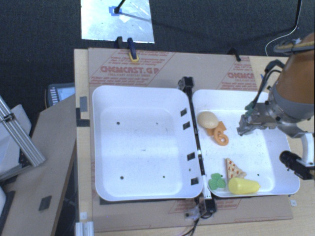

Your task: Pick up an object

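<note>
Bench with two white bins: left bin (142,146), right bin (266,146). Right bin contents: one tan egg (207,119), one orange ring (221,135), one pizza slice (234,169), one green piece (216,182), one yellow piece (243,185). Gripper (246,127) above it, grip state can't tell.

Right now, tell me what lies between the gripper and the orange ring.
In the camera view, bare white bin floor separates the gripper from the orange ring; nothing lies between them.
</note>
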